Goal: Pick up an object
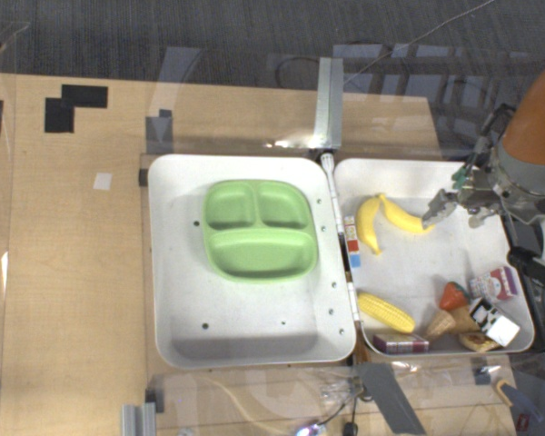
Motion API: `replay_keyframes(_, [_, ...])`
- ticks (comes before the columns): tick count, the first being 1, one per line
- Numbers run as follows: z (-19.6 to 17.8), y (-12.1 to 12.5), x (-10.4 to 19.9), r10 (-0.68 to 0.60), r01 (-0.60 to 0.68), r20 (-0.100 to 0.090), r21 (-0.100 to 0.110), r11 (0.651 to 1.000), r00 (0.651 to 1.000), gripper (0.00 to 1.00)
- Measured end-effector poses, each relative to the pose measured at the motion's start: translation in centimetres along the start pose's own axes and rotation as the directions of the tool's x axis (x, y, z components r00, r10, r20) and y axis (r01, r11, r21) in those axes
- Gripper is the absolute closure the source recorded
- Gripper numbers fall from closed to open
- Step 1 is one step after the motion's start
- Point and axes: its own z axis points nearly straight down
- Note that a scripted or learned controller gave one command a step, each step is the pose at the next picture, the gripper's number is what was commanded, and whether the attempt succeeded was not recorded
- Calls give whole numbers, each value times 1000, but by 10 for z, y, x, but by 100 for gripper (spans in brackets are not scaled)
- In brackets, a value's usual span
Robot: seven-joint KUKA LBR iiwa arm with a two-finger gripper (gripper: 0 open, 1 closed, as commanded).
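While the gripper (439, 209) hangs over the upper part of the right bin (518, 271), just beside the tip of the banana (386, 218), I cannot tell whether it is spread or pressed together: one dark finger shows, slanting down toward the fruit, and nothing sits visibly between the fingers. I judge the step to be the approach, with no pick made; the next move calls for the gripper to centre across the banana's narrow curved body before it comes down and closes. The banana is a smooth yellow pair of curved pieces, plastic-looking, lying flat near the bin's left wall. Further down the same bin lie a bumpy yellow corn cob (386, 312), a flat dark red bar (401, 343), a tan cone with a red top (447, 312), and a small carton with white and maroon faces (495, 285), the last few crowded into the lower right corner. The left bin (177, 271) holds a glossy green divided plate (258, 230) with three shallow compartments and rounded corners. Both bins are hard, matte white trays on a pale wood-grain surface (64, 243).
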Motion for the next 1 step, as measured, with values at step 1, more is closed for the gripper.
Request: replay_keyframes(1, [-12,2,1,-4,4,0,-6,1000,1000,100])
